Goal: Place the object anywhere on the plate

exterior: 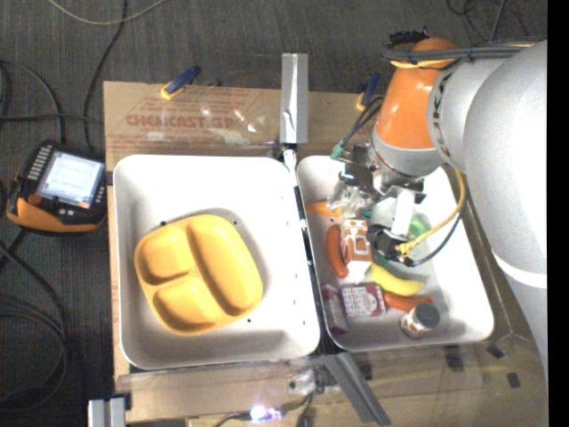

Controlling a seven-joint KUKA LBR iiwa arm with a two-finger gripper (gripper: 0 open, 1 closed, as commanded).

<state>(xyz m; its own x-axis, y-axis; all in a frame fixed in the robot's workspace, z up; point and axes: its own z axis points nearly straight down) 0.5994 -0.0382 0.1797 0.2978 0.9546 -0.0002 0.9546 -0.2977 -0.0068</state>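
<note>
Two white bins sit side by side on the bench. Left bin [133,185] holds the yellow plate [199,272], three compartments, lying alone on the bin floor. Right bin [462,301] holds the clutter: a small carton [356,241] with an orange-red sausage-shaped piece [335,252] just beside it, a banana [396,282], a dark red packet [360,302] and a small round can [420,318] near the front wall. I am reaching in from the right, my jaws [369,205] low over the rear of the right bin, just above the carton. Whether they are wide, narrow, or on anything I cannot tell; wrist and cables hide them
</note>
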